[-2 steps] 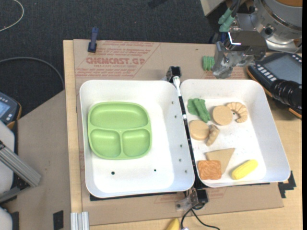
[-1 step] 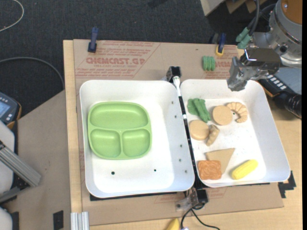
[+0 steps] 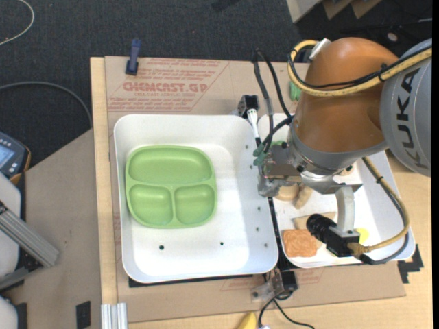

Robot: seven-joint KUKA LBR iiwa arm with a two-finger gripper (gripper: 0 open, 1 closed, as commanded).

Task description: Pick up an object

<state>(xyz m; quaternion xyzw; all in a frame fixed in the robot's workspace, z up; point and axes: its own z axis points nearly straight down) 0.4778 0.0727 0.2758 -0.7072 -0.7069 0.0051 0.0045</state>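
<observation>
The arm's orange wrist (image 3: 341,101) hangs over the right bin (image 3: 384,184) and covers most of it. My gripper (image 3: 280,178) sits under the wrist at the bin's left wall, seen from above as a grey block. A salmon-orange square piece (image 3: 300,242) lies in the near left corner of the right bin. A small tan lump (image 3: 302,196) lies just beside the gripper, and a tan strip (image 3: 306,222) lies between the two. I see nothing held.
A green divided plate (image 3: 171,185) lies in the left bin (image 3: 233,252). The shared wall between the bins runs right below the gripper. Cables (image 3: 264,88) trail behind the bins, and a blue clip (image 3: 133,55) sits on the cardboard at the back.
</observation>
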